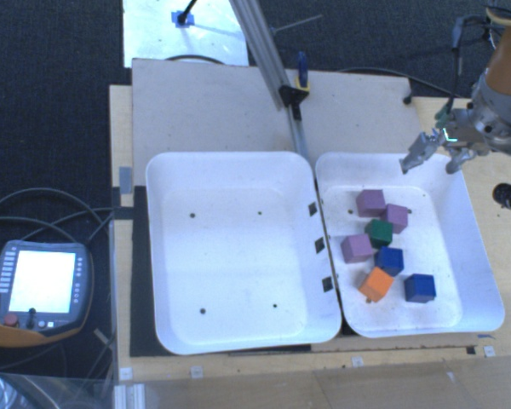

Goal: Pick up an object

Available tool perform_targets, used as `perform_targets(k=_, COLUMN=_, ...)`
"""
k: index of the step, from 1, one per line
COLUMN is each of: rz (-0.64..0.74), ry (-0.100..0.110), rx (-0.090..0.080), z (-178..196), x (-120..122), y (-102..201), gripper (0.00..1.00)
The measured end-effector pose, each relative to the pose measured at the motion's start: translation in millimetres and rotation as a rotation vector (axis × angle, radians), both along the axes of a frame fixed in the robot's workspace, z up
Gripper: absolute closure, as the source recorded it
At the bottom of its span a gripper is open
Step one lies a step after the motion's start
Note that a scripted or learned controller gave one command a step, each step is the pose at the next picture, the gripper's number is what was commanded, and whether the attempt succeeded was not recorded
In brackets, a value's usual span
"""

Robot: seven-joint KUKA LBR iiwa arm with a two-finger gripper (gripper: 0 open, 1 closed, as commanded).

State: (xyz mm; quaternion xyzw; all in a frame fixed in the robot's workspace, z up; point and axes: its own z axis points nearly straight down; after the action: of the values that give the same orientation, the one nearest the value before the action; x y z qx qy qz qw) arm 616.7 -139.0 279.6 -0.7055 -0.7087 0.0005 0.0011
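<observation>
Teach pendant (pixel 36 292) lies on the dark floor at about 8 o'clock of the view, screen lit, cable looped beside it.

Left bin (pixel 230 250): white, with a few small dark holes in its floor.

Right bin (pixel 473 254): touching the left bin along the shared rim. Blocks cluster near its centre. Purple block (pixel 370 201) at 12 o'clock of the cluster, a second purple block (pixel 398 217) just beside it at 2 o'clock. Green block (pixel 379 232) in the middle, touching or nearly touching a third purple block (pixel 356 247) at 9 o'clock. Blue block (pixel 389 260) just below the green one; orange block (pixel 376 284) at 7 o'clock, against it. A second blue block (pixel 420 288) sits at 5 o'clock, slightly apart.

Gripper (pixel 434 157): above the right bin's far rim, at about 1 o'clock of the cluster, well apart from all blocks. Fingers spread, jaws released, nothing between them; how high it sits is hard to judge from this angle.
</observation>
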Motion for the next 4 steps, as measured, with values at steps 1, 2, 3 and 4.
perform_targets(k=1, rz=0.001, ry=-0.004, rx=-0.001, z=2.4, x=0.7, y=0.1, gripper=0.00)
perform_targets(k=2, rz=-0.003, ry=0.000, rx=-0.002, z=-44.0, x=2.7, y=-8.7, gripper=0.00)
perform_targets(k=3, rz=-0.002, ry=0.001, rx=0.000, z=-106.6, x=0.0, y=-7.6, gripper=0.00)
perform_targets(k=4, rz=-0.003, ry=-0.004, rx=0.001, z=-160.3, x=10.1, y=-10.6, gripper=0.00)
